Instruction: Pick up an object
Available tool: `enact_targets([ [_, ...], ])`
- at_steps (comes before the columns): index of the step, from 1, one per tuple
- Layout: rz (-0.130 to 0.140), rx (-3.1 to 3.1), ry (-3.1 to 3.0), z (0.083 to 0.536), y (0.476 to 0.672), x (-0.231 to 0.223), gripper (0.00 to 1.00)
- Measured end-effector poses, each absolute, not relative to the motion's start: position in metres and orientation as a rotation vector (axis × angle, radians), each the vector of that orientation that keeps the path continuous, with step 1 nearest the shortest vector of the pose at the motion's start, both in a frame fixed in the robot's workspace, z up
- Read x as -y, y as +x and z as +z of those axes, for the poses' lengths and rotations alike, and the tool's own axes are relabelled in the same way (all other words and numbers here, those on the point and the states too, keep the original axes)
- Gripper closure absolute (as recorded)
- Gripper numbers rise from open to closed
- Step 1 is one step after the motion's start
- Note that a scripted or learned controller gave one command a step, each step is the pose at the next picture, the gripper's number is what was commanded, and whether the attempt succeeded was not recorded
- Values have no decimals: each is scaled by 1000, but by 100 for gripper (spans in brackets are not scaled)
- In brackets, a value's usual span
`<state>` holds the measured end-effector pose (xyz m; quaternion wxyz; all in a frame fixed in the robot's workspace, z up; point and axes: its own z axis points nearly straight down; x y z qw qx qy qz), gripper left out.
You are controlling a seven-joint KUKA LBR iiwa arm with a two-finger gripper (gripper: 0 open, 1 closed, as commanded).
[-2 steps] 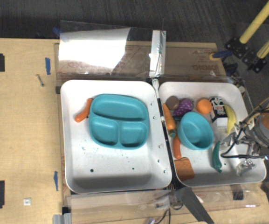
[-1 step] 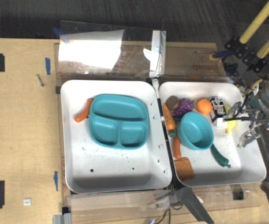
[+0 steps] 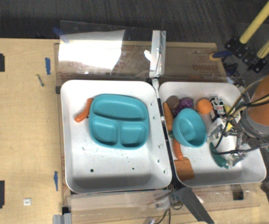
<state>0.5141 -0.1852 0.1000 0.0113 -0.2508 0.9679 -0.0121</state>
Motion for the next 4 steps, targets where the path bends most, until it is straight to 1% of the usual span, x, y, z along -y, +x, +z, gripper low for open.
enact_targets([
  [1,-44,-3005,-780,113,518,183,100],
  [2,-2,-3081,-564,139,520,143,100],
  [3,2,-3035,-802,98,543,111,100],
  [4,-5,-3005,-863,192,610,74,100],
])
